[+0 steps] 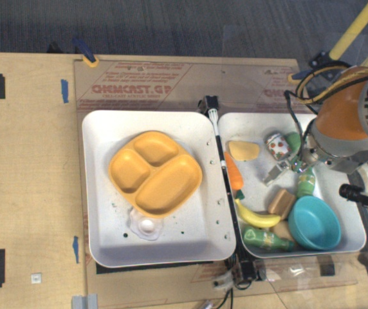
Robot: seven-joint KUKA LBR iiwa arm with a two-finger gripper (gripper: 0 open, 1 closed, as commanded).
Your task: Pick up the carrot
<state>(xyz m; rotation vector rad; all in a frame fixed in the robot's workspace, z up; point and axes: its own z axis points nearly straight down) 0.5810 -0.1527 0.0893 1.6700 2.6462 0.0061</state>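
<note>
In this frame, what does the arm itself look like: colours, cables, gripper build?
The arm is grey with a broad orange band above the wrist. Black and yellow cables loop over its top. The gripper is small, metallic silver, with slim fingers, above the right bin. A black knob-like fitting sticks out at the arm's lower side.

Both shallow white plastic bins (100,192) look smooth with a soft sheen. The orange three-compartment plastic plate (156,172) is matt. The teal plastic bowl (314,222) at the right bin's lower right corner looks glossy, as does the smooth orange plastic carrot (234,171). Beneath lies matt brown printed cardboard (184,82).
</note>
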